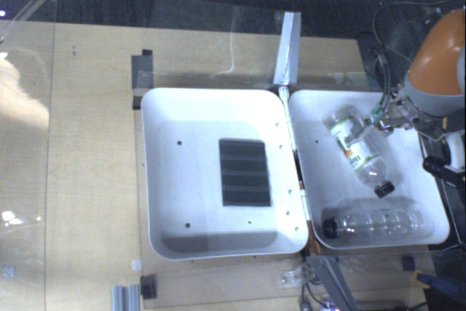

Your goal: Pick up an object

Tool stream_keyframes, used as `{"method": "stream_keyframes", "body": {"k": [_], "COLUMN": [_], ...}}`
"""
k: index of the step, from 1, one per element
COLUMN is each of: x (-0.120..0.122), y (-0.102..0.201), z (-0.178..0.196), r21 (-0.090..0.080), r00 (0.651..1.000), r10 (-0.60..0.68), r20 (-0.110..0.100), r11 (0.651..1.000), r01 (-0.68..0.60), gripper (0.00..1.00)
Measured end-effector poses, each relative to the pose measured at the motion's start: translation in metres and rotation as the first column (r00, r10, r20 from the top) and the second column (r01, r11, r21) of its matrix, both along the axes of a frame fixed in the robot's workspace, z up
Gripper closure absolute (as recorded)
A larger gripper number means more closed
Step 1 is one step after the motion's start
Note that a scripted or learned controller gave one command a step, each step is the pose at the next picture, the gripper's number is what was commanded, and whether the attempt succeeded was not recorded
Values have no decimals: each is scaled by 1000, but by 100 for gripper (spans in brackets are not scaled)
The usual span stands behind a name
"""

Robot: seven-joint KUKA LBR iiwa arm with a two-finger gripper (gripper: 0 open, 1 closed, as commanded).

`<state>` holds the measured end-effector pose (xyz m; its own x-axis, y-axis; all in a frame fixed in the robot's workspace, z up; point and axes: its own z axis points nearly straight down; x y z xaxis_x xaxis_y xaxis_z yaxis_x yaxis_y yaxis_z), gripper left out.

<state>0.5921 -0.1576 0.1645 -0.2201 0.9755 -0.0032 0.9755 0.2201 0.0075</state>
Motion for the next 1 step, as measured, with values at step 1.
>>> {"method": "stream_keyframes", "body": {"k": [1], "x": [15], "y": [4], "z": [-76], "r21": [-1], "r00": [995], "r10": [97], "r20": [3], "r11": [995], "r01": [-97], "gripper": [0]}}
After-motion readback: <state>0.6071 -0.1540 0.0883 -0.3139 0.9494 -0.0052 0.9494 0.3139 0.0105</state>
